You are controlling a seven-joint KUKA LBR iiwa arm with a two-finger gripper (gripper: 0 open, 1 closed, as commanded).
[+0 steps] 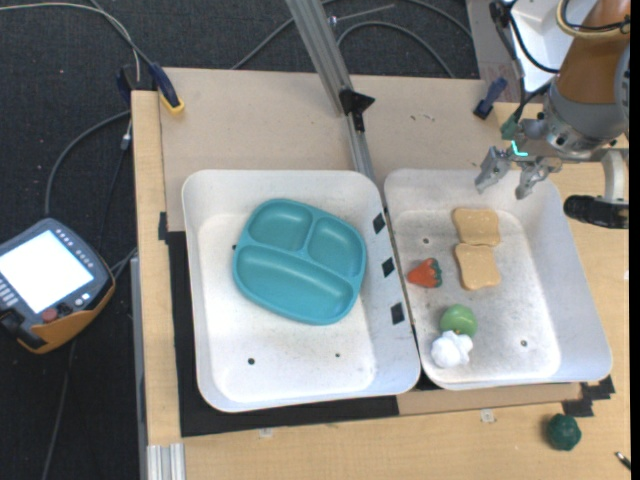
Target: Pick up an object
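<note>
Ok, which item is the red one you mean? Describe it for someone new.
Take the right bin, the one without the teal plate. Against its left wall, left of the lower of two tan bread slices, lies the red toy: the only red piece, with a green tip.

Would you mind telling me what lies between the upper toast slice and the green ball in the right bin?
The camera view shows a second toast slice between the upper slice and the green ball.

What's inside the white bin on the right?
In the right bin lie two tan bread slices, a red strawberry-like piece, a green ball and a white lump. Nothing covers them; the gripper hangs over the bin's far edge.
</note>
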